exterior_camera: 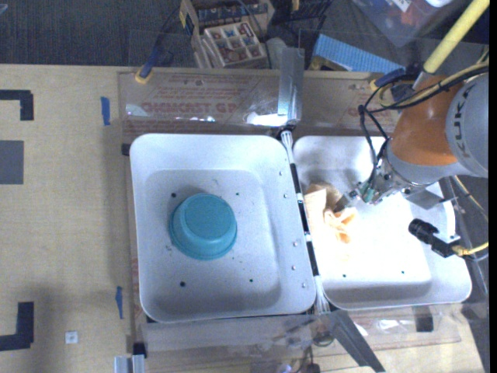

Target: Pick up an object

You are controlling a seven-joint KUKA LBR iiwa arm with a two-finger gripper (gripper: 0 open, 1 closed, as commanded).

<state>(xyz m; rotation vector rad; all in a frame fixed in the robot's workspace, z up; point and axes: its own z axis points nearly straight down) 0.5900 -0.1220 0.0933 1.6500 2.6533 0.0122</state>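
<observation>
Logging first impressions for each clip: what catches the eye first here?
A teal bowl sits upside down, alone in the left bin. In the right bin, the arm's gripper is down beside a small pale orange object near the divider.

The desk (62, 208) is pale wood with black square markings along its left edge and two short strips of blue tape (105, 110). Two shallow white bins sit directly on it, touching side by side: the left bin (155, 162) and the right bin (388, 278). A clear plastic sheet (202, 103) lies just beyond them.
</observation>
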